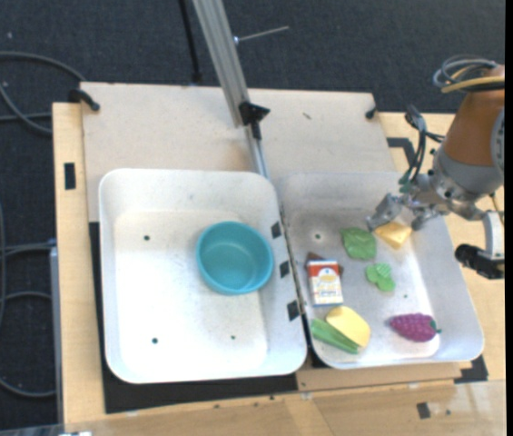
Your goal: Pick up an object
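- Near edge of right bin (460,307): corn cob (343,327), purple grapes (413,326), untouched as far as I see.
- Mid: small carton (325,281), two green pieces (369,258). Blue bowl (234,257) sits in left bin (147,334).
- Far: gripper (399,214) low over yellow wedge (395,235), beside or touching it; I can't tell finger spread.
- Nothing lifted; I judge grasp and raise remain.

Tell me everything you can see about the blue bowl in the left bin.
The bowl is round, teal-blue, and looks like smooth plastic. It stands upright with its open side up, and nothing lies inside it. It sits on the floor of the left bin, right of its middle, near the wall next to the other bin. Only the bin floor touches it; the claw is far off, over the right bin.
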